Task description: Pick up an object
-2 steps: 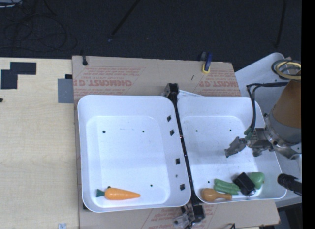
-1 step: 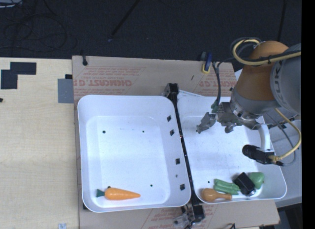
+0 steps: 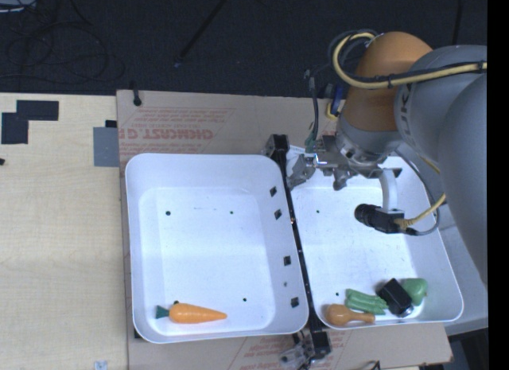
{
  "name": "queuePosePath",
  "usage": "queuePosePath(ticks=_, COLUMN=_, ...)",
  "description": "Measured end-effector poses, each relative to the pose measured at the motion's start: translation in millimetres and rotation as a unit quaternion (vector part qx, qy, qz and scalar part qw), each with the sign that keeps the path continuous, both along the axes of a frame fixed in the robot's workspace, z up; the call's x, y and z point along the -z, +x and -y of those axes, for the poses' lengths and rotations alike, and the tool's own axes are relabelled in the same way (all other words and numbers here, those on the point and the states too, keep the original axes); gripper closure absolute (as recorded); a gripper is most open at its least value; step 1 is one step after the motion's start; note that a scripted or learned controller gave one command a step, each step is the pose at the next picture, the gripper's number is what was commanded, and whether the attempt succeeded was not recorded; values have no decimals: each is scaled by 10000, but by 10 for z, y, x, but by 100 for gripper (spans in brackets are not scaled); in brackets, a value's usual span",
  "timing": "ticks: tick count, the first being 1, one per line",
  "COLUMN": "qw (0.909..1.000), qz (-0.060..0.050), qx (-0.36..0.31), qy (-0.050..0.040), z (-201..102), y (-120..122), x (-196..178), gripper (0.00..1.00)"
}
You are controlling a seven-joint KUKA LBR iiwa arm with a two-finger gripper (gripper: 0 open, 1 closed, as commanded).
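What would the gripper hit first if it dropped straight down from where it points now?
Most likely the bare white floor of the right bin, near its far end. The gripper hangs there pointing down, well away from the toys clustered at the near end. Its height above the floor is hard to judge.

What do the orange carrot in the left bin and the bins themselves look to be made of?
Orange carrot with green stem: probably moulded plastic toy, going by its smooth, uniform colour and slight sheen. Two shallow white bins: likely thin formed plastic, glossy, with rounded corners and rolled rims.
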State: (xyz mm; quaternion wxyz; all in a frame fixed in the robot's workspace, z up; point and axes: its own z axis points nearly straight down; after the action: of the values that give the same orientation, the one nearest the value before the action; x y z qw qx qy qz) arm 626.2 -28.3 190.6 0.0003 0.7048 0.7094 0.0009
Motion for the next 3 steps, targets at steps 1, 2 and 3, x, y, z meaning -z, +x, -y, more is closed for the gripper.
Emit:
queuePosePath(ticks=1, qw=10000, qz=77, qx=20, qy=-6, z=-153, y=196, x=-2053, gripper=0)
queuePosePath(ticks=2, qw=10000, qz=-29, qx=-6, qy=-16, z=-164, y=179, x=-2037, gripper=100)
queuePosePath(ticks=3, qw=9999, qz=-86, qx=56, qy=-6, z=165, y=-302, x=-1100, gripper=100)
